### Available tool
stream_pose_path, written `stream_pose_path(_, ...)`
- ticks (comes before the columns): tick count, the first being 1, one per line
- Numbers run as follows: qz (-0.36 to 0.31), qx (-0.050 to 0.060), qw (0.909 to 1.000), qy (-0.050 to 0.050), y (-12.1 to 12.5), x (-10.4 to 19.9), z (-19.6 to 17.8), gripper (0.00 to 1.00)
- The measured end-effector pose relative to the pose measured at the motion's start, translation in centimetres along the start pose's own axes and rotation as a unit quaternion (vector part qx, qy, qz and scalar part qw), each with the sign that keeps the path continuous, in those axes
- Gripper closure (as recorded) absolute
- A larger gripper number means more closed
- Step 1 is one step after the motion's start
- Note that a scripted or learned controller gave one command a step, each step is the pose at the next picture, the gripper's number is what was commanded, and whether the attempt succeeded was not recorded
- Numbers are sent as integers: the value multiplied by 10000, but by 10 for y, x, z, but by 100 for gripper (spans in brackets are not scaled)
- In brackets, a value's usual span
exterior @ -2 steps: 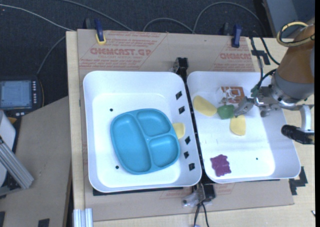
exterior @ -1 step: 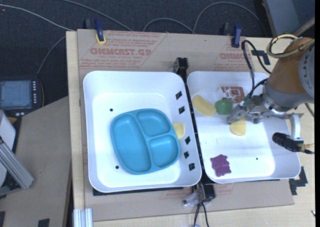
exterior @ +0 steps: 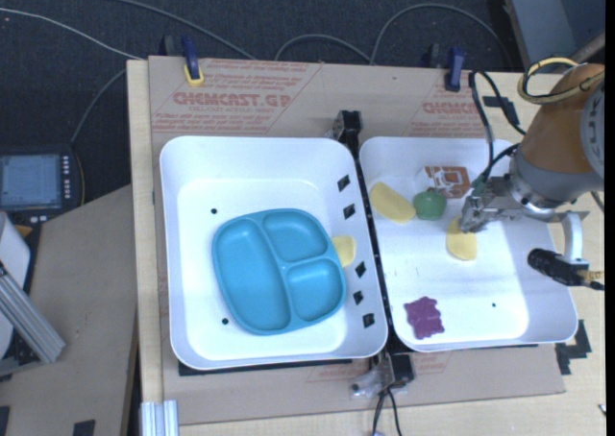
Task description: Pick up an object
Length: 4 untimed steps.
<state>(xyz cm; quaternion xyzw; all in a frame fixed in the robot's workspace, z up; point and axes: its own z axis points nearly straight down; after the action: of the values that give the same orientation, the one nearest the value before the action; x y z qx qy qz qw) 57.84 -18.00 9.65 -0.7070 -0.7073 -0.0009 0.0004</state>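
Claw [exterior: 470,222] just above yellow obj [exterior: 462,246], right bin [exterior: 500,319].

White bins [exterior: 183,232] carry a blue divided tray [exterior: 277,269], yellow pieces [exterior: 392,202], a green lump [exterior: 430,203] and a purple cluster [exterior: 424,316].

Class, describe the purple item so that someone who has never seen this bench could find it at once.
Start at the right-hand white bin, the one the arm reaches into. Look at its near edge, towards the left corner: the purple item lies there alone, apart from the yellow and green pieces farther back. It is the one purple thing, with a lumpy, ragged outline.
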Motion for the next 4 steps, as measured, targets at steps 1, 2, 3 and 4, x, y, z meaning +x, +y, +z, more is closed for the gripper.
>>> stream_pose_path(1, -10, -28, 10000, -14, 7, 8, -50, 100)
stream_pose_path(2, -5, -23, 10000, -14, 1, 11, -97, 100)
stream_pose_path(3, -9, -35, 10000, -18, -5, 15, -156, 100)
stream_pose_path(4, -8, -18, 10000, -13, -4, 15, -179, 100)
